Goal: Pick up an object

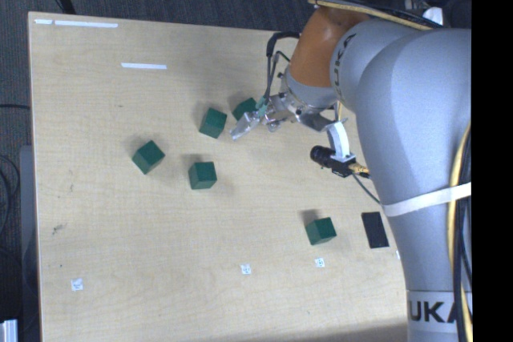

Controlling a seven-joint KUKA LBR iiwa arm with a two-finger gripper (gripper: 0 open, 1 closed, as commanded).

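**Claw low among the green cubes, grasp not yet proven**

The claw (250,122) sits low over the desk (120,252), its metal fingers pointing left. One green cube (244,106) lies just at its upper side, touching or nearly so; I cannot tell whether that cube is between the fingers, nor whether the claw is open or closed. A second cube (213,123) rests just left of the claw's tip. Farther left of the claw are two more, one (202,175) lower down and one (148,157) beyond it. A fifth cube (321,231) lies well below and right of the claw, beside a black rectangle (373,229). I judge this the grasping step; next comes a firm close, then a straight lift.
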